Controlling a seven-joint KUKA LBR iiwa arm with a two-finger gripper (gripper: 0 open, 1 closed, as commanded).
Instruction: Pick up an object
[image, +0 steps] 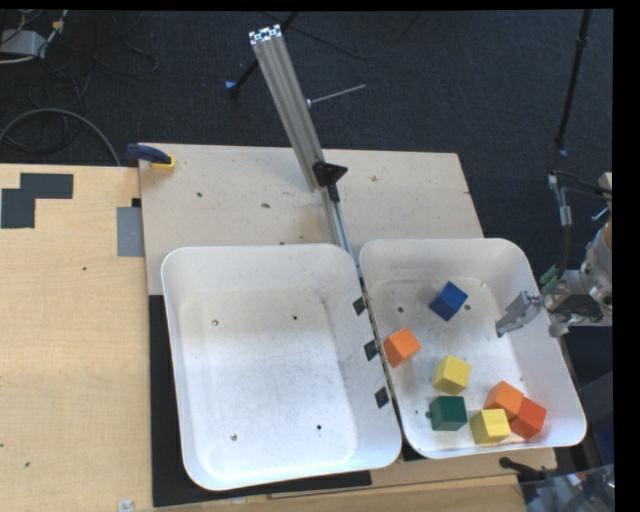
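Over the right white bin's far edge you see the two-finger gripper, fingers parted and empty, near the blue wooden cube.

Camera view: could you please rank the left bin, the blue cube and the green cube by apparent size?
1. Left bin, by far the largest.
2. Blue cube and green cube look alike, so they are unranked.

Robotics lab — bench, white bins, floor cables.
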